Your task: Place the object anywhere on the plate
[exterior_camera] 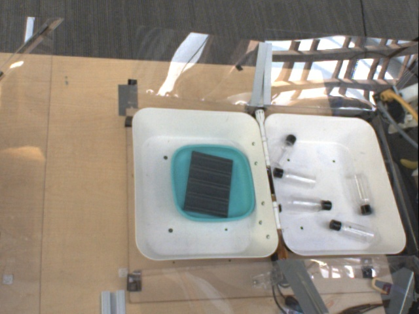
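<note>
Two shallow white bins side by side on the tabletop [65,175], touching along their inner rims. In the left bin [150,241]: one teal plate [245,198], carrying one dark ridged block [208,183], flat near the plate's middle and slightly skewed. In the right bin [386,241]: five clear tubes with black caps, all lying down and apart from each other: far-left tube [288,142], left-edge tube [294,175], middle tube [308,205], upright-pointing right tube [361,191], nearest tube [353,229]
</note>
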Available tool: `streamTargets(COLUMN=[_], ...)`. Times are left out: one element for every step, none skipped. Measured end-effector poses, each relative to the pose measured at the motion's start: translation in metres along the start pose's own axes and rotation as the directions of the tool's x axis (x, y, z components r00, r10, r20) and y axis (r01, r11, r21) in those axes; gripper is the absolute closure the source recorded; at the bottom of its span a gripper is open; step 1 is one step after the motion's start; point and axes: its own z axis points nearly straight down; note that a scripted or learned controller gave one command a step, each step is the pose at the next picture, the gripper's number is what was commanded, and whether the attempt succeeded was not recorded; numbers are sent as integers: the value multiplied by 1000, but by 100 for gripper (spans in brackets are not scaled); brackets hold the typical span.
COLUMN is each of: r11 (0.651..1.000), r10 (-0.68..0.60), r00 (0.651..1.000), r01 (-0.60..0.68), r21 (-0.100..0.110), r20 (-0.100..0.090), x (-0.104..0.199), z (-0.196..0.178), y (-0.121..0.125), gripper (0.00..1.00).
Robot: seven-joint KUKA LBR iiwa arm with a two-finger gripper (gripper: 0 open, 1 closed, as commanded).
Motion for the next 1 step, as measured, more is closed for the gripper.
streamTargets(r11=[1000], r10=[0], r00=[1000], r01=[0], r21=[0], r20=[0], x=[0], z=[0], y=[0], gripper=[0])
